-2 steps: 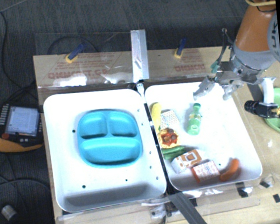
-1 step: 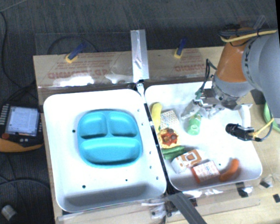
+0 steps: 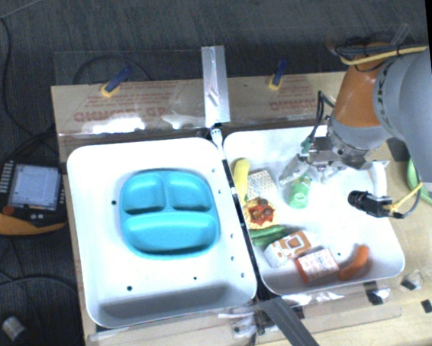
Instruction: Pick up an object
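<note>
The gripper (image 3: 307,168) hangs in the right white bin (image 3: 394,261), apparently open, just above a small green plastic cup (image 3: 299,193) lying below-left of it. That bin holds about 8 toy foods; the left white bin (image 3: 106,295) holds 1 blue divided tray (image 3: 168,212).

Bench (image 3: 140,107), brown board top, carrying two shallow white bins side by side: left bin (image 3: 93,243) at 9 o'clock, right bin (image 3: 389,246) at 3 o'clock, touching along centre. Metal strip (image 3: 215,84) at 12 o'clock.
</note>
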`<state>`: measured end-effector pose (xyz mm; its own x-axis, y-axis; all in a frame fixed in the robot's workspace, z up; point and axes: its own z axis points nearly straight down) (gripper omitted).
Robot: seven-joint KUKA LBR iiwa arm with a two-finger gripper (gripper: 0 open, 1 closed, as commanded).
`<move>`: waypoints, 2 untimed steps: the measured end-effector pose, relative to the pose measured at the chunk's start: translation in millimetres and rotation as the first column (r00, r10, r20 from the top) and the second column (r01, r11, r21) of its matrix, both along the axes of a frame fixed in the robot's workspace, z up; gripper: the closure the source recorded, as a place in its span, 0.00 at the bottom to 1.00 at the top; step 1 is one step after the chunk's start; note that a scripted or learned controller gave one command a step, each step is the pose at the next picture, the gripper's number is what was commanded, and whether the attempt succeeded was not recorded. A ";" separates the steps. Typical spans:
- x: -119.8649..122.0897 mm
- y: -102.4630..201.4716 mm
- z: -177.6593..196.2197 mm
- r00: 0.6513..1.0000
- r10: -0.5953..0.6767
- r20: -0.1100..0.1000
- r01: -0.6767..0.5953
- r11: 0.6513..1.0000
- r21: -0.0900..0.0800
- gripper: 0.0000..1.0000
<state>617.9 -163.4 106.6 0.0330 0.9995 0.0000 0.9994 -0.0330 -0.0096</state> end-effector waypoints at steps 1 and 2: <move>-0.2 1.2 4.6 1.000 0.005 -0.008 -0.005 1.000 0.003 1.00; 51.4 26.7 110.0 0.990 0.142 0.002 -0.142 0.990 0.000 1.00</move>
